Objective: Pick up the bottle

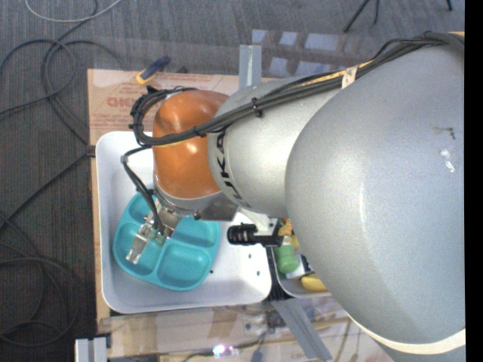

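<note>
My gripper (142,242) hangs low over a teal divided plate (181,266) in the left bin (113,292), above the plate's left compartments. Nothing shows in its grasp. A green bottle-like thing (287,259) lies in the right bin (281,285), at its left edge and mostly hidden under the arm. It is well to the right of the gripper.
A yellow thing (312,283) lies beside the green one in the right bin, and a small orange piece (285,232) sits just above it. The big grey arm (355,187) covers most of the right bin and the back of the left bin.
</note>
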Controlling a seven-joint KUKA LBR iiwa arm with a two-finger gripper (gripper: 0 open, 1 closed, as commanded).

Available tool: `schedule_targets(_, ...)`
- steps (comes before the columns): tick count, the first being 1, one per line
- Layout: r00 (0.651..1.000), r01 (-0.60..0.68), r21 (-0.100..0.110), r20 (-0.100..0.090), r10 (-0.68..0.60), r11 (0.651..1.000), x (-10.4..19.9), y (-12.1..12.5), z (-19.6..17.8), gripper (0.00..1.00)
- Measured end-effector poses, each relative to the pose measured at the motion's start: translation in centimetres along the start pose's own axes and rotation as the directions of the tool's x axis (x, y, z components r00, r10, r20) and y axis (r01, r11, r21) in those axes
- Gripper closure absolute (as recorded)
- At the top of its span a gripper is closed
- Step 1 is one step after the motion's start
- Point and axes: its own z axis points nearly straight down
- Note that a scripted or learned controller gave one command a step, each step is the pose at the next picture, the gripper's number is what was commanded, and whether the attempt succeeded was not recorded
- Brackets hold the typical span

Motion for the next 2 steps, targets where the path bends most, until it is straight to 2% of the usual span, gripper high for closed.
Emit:
schedule_targets(1, 0.918, 0.398, 0.0, 0.002, -0.398, 0.918, 2.0, -1.4, -13.6, 0.0)
schedule_targets(2, 0.707, 0.707, -0.001, 0.006, -0.707, 0.707, 1.9, -1.4, -25.7, 0.0)
